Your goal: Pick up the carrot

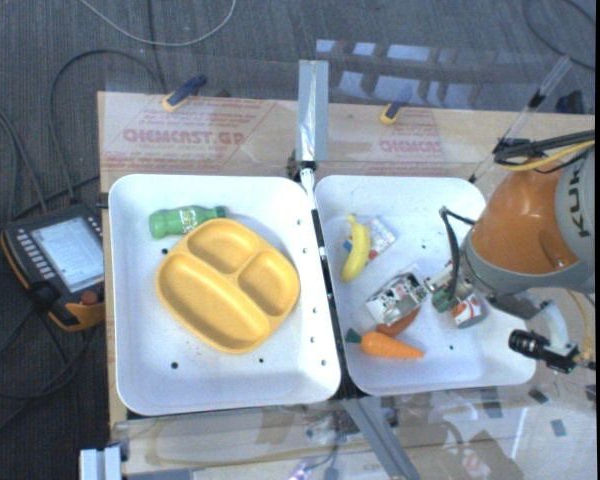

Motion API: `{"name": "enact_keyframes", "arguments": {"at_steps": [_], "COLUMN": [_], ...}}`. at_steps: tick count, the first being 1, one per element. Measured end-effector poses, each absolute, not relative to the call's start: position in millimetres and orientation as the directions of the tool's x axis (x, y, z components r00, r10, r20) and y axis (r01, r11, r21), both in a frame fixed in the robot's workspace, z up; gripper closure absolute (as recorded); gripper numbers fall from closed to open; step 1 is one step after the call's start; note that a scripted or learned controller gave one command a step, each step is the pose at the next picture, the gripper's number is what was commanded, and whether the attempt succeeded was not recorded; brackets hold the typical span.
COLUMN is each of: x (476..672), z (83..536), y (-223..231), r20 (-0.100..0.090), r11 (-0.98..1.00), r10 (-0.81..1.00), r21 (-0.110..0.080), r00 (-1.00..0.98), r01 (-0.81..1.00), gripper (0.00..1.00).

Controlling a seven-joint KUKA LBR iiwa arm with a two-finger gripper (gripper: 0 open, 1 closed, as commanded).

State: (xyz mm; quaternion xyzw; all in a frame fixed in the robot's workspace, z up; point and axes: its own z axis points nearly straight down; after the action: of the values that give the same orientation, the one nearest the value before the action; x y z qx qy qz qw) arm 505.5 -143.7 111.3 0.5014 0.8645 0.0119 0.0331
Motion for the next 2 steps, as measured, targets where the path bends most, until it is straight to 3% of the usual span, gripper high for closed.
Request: {"name": "enact_keyframes", "arguments": {"at_steps": [1, 2], "x": [491.6, 494.3], "z": [96, 97], "y": [-156, -118], "r20": [-0.015, -0.053], "r11": [0.726, 0.898], "r10": [0.688, 0.438], "r21": [0.013, -0.01], "r00": [-0.726, -0.897], "r01": [0.688, 0.439], "gripper": [0.0, 0.0]}}
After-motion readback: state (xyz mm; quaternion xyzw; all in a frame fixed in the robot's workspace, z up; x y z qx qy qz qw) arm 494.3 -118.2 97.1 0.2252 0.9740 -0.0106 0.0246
